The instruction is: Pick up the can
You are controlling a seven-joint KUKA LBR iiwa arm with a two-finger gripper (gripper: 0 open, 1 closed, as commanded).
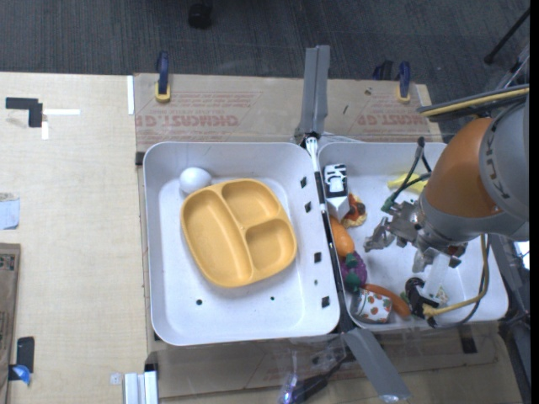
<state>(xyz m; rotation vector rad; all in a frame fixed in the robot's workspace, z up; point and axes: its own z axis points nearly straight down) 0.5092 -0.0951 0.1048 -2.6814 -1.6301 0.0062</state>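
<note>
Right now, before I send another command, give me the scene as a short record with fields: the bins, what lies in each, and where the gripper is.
left bin: yellow divided plate; white ball by the plate's far-left corner
right bin: toys lined along its left wall, among them an orange piece and a purple piece
can: cannot pick it out with certainty among the clutter
arm: over the right bin, wrist pointing down
gripper: low inside the right bin, right of the toys; nothing seen between its fingers
</note>
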